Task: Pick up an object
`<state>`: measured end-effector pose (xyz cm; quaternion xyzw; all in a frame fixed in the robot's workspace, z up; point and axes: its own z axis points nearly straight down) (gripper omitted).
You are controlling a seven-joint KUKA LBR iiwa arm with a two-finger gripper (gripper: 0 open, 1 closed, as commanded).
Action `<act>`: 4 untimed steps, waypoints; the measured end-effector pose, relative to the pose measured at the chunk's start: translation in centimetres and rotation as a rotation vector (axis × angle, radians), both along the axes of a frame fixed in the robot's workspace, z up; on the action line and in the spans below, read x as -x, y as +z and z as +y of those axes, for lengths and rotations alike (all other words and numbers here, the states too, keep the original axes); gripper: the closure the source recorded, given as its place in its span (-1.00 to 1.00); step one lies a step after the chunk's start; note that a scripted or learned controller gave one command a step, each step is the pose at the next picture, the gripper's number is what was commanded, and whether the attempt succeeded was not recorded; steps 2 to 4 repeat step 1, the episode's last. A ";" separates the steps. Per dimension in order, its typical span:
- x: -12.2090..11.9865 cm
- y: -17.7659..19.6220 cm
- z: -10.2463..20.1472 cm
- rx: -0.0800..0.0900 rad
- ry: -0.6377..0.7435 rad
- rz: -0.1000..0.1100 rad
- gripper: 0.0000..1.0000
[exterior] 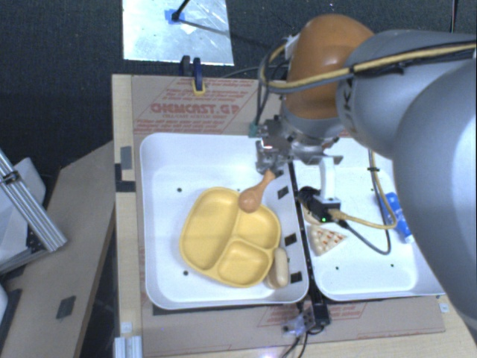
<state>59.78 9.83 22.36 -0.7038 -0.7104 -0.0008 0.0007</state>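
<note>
Hovering gripper (pixel 266 162) above left bin's (pixel 168 200) right edge | wooden spoon (pixel 256 191) just below-left, handle slanting up toward it, bowl on yellow tray (pixel 223 237) | grip state: cannot tell

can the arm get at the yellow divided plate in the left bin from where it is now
Probably yes. The yellow plastic divided plate lies uncovered in the left white bin, and the gripper hangs just above its upper right corner. A wooden spoon-like piece lies across that corner and could get in the way.
</note>
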 end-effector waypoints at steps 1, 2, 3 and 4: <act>-0.1 0.0 -0.3 0.002 -0.005 0.000 -1.00; -0.1 0.0 -0.3 0.002 -0.005 0.000 -1.00; -0.1 0.0 -0.3 0.002 -0.005 0.000 -1.00; -0.1 0.0 -0.3 0.002 -0.005 0.000 -1.00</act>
